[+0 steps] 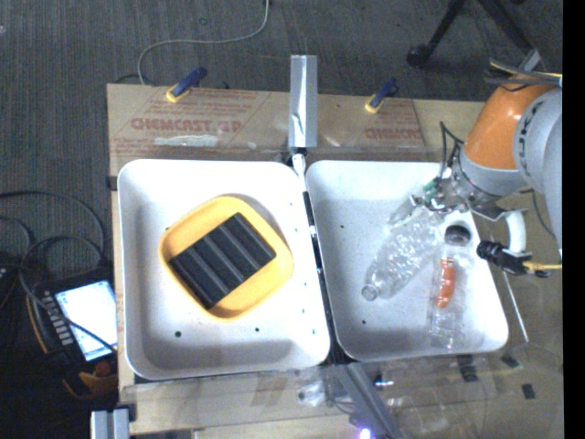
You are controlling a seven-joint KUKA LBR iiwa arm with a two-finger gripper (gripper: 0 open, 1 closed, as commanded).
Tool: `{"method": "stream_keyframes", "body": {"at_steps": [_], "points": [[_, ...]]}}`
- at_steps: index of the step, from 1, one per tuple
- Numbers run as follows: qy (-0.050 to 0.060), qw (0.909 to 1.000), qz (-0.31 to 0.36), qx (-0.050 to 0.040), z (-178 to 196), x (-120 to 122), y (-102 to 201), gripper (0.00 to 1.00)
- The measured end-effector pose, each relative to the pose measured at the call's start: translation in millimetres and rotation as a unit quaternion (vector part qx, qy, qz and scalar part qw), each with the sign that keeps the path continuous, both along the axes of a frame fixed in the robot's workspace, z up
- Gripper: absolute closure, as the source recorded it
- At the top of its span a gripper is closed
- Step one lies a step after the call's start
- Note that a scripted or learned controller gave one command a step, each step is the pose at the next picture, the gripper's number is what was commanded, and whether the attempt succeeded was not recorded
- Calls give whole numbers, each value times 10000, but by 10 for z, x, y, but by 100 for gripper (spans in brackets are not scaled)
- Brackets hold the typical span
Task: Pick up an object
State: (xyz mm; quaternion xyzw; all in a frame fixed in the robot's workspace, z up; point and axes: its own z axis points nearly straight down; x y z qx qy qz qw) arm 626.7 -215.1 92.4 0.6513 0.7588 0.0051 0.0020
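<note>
Over the right bin [352,337], the gripper [454,216] hovers by a clear plastic bottle [399,256]; grip state unclear. Best to straddle the bottle's body crosswise.

Two blue-and-yellow clamps, one at the left [186,84] and one at the right [381,95], grip the far edge of a brown board [210,126] printed with red lettering. A silver metal bar [303,103] stands upright on the board between them, in line with the gap between the bins. A thin white cable [219,35] loops across the dark carpet [73,44] beyond. A lit tablet [84,318] with black cables lies on the floor at the left, and black chair legs [466,12] show at the upper right.
</note>
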Motion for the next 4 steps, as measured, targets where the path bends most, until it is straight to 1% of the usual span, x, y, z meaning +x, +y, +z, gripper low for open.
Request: {"method": "stream_keyframes", "body": {"at_steps": [1, 2, 3, 4], "points": [[21, 9905, -1374, -29, -27, 445, 365, 0], [-6, 9970, -770, -39, -13, -172, 327, 0], [-36, 9999, -113, -47, -4, -722, 128, 0], [-62, 9832, 1822, -90, 4, -1191, 315, 0]]}}
